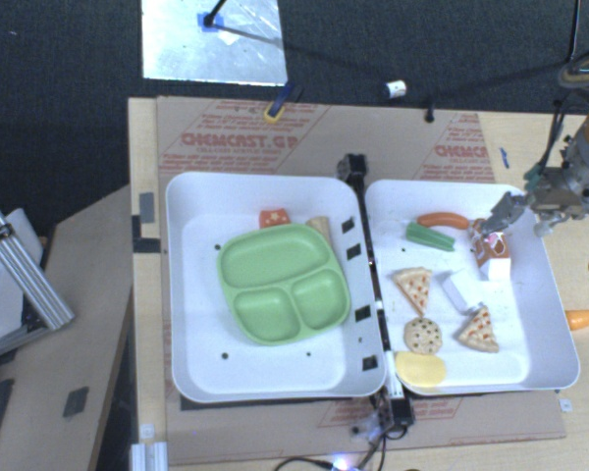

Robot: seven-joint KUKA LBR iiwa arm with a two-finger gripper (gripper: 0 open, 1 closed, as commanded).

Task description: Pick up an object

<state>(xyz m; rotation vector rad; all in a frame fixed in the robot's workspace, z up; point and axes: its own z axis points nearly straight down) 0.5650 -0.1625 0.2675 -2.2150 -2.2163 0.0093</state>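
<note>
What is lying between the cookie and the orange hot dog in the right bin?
In the camera view, one pizza slice lies between the cookie and the hot dog, and the green piece sits just below the hot dog.

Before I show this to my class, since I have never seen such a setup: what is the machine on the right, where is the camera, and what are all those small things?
The camera sits above a bench, looking down at a slant. From the right reaches a grey robot arm whose two-finger gripper hovers over the right shallow white bin. That bin holds toy food: an orange sausage, a green stick, a brown-and-white carton, two pizza slices, a round cookie, a yellow disc. The left white bin holds a green divided plate. I cannot tell whether anything is gripped.
</note>
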